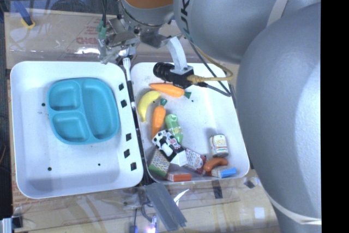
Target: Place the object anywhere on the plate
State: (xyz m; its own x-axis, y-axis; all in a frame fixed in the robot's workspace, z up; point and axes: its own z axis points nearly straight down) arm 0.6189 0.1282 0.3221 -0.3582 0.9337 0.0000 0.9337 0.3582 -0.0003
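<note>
pincer [119, 53]: above far right corner of left bin [22, 133], right at the rim by the gap between bins. opening width: cannot tell from this angle.
arm [234, 8]: in from the right, over far side of right bin [232, 112], orange band just above the wrist.

plate [83, 110]: blue, three compartments, flat on floor of left bin, a bit far of centre, apart from pincer.

which object to move: cannot tell. all loose items in right bin:
- carrot [166, 89] lying crosswise at far end
- banana [146, 103] just near of it, close to left wall
- second carrot [158, 116] beside banana, lengthwise near-far
- green bottle [173, 126] just right of second carrot
- black-and-white cow toy [166, 142] just near of bottle
- small boxes [160, 162] in near left corner, red box [179, 177] along near wall
- small can [218, 144] upright on right side, apart from the cluster
- sausage [214, 163] just near of can
- blue-and-white block [224, 172] by near wall, next to sausage

both bins side by side on tabletop [54, 30], walls almost touching.
</note>
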